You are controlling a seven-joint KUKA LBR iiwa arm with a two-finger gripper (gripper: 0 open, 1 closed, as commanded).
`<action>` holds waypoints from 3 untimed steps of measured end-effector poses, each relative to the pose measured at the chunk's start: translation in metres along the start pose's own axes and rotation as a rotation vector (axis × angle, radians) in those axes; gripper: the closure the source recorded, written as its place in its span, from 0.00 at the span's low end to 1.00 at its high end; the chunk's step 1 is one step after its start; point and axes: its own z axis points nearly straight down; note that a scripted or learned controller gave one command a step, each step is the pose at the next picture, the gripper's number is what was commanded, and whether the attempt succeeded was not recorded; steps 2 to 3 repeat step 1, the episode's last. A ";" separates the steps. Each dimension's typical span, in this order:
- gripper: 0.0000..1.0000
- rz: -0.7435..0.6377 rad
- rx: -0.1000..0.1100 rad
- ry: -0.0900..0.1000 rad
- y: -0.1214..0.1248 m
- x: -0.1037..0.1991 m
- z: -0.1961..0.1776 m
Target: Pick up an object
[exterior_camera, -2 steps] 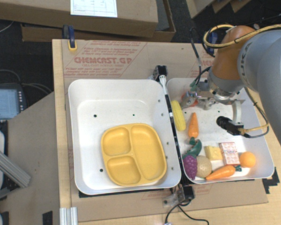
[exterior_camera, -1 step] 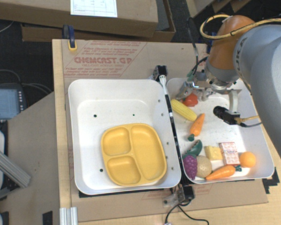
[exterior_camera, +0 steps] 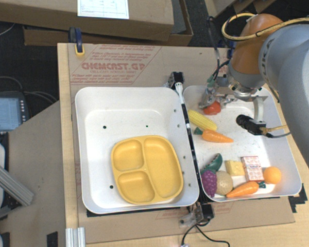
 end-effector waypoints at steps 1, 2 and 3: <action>1.00 -0.006 0.004 0.005 -0.060 0.075 -0.095; 1.00 -0.006 0.004 0.005 -0.060 0.075 -0.095; 1.00 -0.006 0.004 0.005 -0.060 0.075 -0.095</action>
